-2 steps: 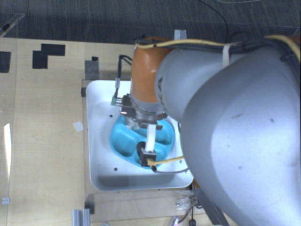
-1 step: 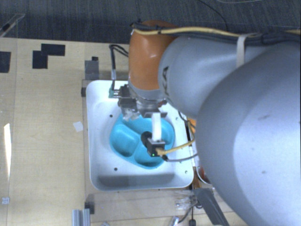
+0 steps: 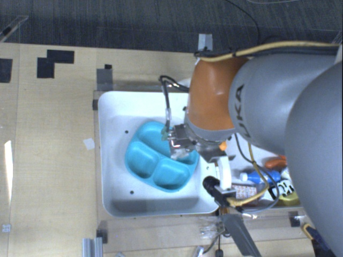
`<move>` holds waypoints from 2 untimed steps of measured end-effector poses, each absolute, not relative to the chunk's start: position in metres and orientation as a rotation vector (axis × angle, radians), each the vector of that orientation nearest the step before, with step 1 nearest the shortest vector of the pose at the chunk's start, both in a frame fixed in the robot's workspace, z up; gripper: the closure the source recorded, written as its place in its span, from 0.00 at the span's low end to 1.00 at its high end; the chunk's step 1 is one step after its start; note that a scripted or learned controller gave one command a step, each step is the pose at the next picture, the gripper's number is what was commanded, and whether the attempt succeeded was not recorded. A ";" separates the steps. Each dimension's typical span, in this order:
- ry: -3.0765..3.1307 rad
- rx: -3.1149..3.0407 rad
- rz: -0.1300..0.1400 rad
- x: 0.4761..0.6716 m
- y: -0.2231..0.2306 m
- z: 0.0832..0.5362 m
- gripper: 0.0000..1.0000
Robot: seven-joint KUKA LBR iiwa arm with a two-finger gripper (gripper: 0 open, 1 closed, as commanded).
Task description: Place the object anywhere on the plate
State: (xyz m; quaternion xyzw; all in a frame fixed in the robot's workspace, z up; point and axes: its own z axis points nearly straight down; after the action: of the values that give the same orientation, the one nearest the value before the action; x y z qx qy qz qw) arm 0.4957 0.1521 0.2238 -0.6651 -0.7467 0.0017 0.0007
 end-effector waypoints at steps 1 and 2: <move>-2.612 -1.741 0.003 0.493 0.100 0.198 1.00; -2.374 -2.050 0.009 0.486 0.138 0.175 1.00</move>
State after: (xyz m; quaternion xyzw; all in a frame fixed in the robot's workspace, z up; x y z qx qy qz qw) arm 0.4860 0.1379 0.1746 -0.6536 -0.7569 0.0028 0.0024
